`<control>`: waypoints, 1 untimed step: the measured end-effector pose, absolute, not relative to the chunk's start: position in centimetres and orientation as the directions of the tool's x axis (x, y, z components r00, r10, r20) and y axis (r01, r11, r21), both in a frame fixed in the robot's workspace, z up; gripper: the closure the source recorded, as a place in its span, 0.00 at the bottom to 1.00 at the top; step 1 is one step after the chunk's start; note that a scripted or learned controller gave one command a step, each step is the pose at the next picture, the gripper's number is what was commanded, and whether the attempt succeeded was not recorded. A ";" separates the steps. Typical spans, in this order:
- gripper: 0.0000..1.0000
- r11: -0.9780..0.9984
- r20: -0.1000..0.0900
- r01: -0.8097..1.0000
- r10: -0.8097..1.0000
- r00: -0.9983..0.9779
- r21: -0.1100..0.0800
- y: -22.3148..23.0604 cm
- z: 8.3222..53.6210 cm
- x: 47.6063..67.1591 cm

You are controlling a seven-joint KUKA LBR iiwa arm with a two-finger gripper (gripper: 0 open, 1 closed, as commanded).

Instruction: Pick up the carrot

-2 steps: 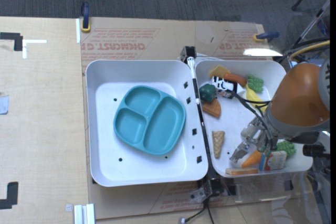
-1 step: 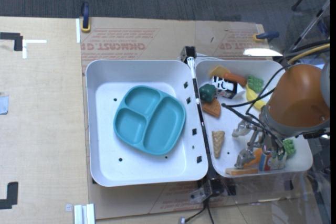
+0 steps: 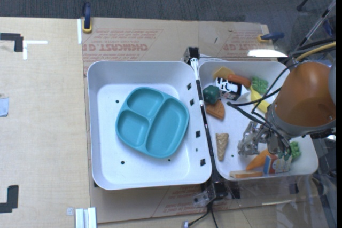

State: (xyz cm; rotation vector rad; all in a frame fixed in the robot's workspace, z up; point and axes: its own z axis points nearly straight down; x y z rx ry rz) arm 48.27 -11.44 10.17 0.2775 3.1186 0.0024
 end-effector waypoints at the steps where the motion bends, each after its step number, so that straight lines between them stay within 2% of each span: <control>1: 0.00 0.984 -0.010 0.176 0.176 -0.984 0.002 -11.4 10.2 48.3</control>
